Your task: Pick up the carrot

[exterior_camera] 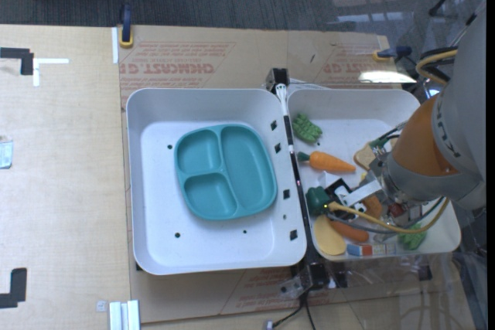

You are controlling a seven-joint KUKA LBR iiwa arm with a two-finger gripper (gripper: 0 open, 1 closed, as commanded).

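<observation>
Near edge of right bin: flat yellow disc, smooth, round, amid toy clutter. Gripper low over that clutter. We can't tell whether it's released or clenched, and we see nothing held. Carrot just beyond, to view's left of gripper, on bare floor. It's a smooth orange taper, long axis across bin, green stub at view's left end, tip toward gripper. Farther: knobbly green piece.

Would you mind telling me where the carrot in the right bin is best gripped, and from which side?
Probably the thick orange middle of the carrot, from straight above, closing across its width: it lies flat, running left to right, with bare bin floor along both long sides.
</observation>
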